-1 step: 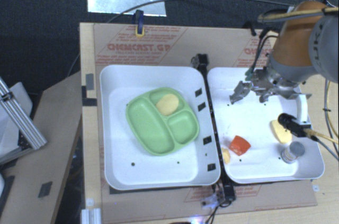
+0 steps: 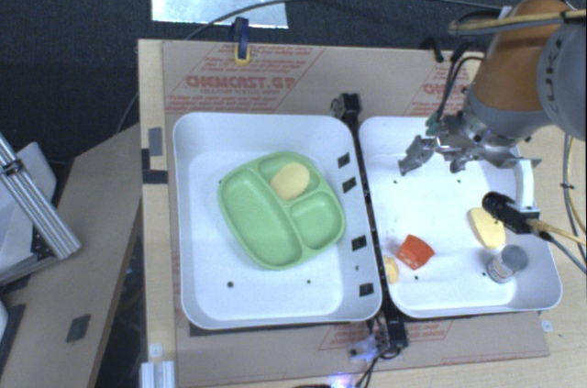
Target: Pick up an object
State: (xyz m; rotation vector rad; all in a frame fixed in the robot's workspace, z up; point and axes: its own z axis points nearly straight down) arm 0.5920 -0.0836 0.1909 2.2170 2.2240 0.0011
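The arm (image 2: 518, 56) reaches in from the right and bends down over the right bin (image 2: 550, 285), wrist tilted toward the bin's upper left. The hand (image 2: 436, 152) hangs above bare white floor, fingers seemingly spread with nothing between them, though they are small and blurred. Nearer the front lie a red object (image 2: 415, 251), a yellow piece (image 2: 486, 227) and a small grey cylinder (image 2: 505, 264). The left bin (image 2: 197, 285) holds a green tray (image 2: 266, 226).

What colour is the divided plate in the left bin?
Light green; the divided plate shows clearly in the camera view.

fixed overhead camera, slanted, both bins (image 2: 275, 129)
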